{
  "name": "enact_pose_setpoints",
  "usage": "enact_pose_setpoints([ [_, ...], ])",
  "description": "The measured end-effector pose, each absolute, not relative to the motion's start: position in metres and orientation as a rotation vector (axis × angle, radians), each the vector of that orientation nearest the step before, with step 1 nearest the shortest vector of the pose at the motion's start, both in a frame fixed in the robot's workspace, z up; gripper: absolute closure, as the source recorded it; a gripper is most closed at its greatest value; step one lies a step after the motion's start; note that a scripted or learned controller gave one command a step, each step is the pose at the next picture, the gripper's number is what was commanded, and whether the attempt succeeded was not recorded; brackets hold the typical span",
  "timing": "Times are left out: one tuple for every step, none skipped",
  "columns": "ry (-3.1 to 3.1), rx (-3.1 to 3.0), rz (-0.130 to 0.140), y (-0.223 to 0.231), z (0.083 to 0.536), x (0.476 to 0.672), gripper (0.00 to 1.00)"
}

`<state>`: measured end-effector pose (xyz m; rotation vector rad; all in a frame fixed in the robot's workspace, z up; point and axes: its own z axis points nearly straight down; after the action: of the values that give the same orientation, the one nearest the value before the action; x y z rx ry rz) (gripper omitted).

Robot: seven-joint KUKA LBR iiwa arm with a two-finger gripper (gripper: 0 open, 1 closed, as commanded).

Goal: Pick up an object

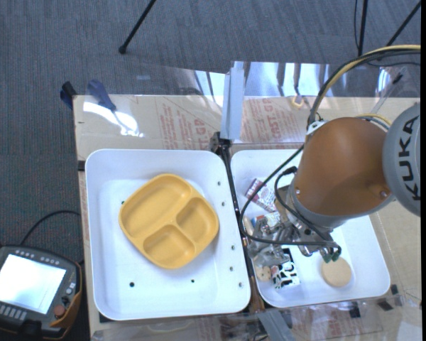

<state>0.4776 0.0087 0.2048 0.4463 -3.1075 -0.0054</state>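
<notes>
Crowding the claw (307,246): small clutter (273,261), tan disc (336,272); yellow plate (169,220) sits apart.

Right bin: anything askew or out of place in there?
Nothing looks spilled or damaged. The right bin holds a loose jumble of small items crowded against its left wall, plus a tan disc lying flat apart from them. The yellow divided plate in the left bin sits rotated, corners askew to the walls.
</notes>
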Motion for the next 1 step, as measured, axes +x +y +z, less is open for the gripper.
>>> enact_pose_setpoints([
  [-3.106, 0.454, -0.007, 0.0106, 0.2137, 0.4786, 1.0],
])
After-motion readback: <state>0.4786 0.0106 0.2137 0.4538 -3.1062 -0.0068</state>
